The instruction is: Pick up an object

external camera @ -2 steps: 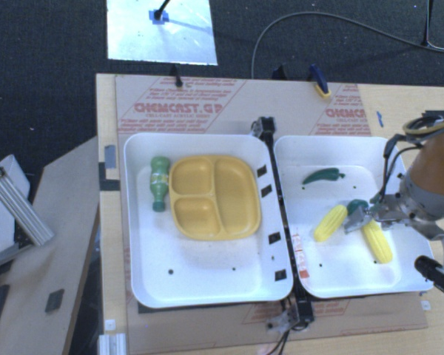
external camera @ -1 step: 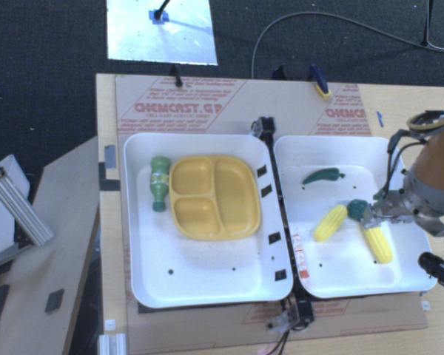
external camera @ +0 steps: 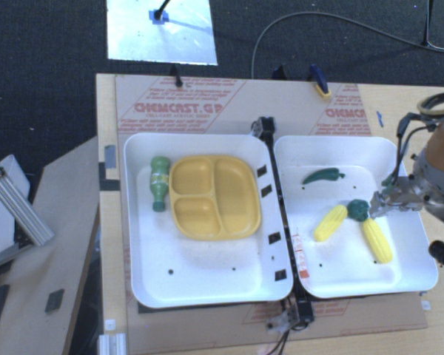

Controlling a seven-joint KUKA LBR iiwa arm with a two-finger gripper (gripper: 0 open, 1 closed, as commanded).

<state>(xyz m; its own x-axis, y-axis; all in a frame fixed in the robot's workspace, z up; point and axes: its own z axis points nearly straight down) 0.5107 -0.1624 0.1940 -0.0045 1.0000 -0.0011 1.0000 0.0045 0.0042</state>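
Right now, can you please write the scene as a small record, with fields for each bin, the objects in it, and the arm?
left bin: yellow divided plate, green bottle lying beside the plate's left edge
right bin: green pepper near the back, two yellow corn cobs, dark green piece between the cobs' upper ends
arm: reaches in from the right, over the right bin
gripper: low, next to the dark green piece; grip cannot be judged
bench: board with red lettering under both bins
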